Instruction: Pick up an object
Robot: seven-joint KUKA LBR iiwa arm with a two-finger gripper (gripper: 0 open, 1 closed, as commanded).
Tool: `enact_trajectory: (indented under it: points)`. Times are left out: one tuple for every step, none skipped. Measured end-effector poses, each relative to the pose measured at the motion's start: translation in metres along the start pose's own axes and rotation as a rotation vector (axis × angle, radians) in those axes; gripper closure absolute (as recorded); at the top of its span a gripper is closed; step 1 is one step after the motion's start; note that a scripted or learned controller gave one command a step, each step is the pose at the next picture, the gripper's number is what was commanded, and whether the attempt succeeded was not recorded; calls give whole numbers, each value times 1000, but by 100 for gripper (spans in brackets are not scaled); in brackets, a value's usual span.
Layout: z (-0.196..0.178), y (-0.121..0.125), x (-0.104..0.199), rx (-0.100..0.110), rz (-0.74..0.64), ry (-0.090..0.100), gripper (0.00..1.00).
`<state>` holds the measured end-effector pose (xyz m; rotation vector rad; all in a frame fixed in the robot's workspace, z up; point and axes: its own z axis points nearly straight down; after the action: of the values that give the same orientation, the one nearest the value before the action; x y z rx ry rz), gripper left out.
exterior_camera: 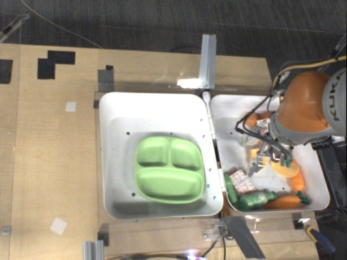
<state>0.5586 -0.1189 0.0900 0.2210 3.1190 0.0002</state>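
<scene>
I see the arm [306, 104] leaning over the right bin [227, 118], its orange band covering the bin's far corner. The gripper [260, 158] hangs low among cables; I cannot tell its state. Near the front wall lie a green bottle [255, 200], a carrot [284, 202] and a patterned packet [241, 182], partly overlapping. The left bin [116, 123] holds a green divided tray [169, 169].

Grey arm [335, 99] with bulbous orange band [304, 102], black and yellow cables [282, 75].
</scene>
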Motion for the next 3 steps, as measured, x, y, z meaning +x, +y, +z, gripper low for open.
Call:
enact_trajectory:
  points:
    - [0,9,-11,1,-6,1,0]
    - [-1,-10,36,1,34,-3,0]
    - [-1,-31,19,-1,-55,-1,0]
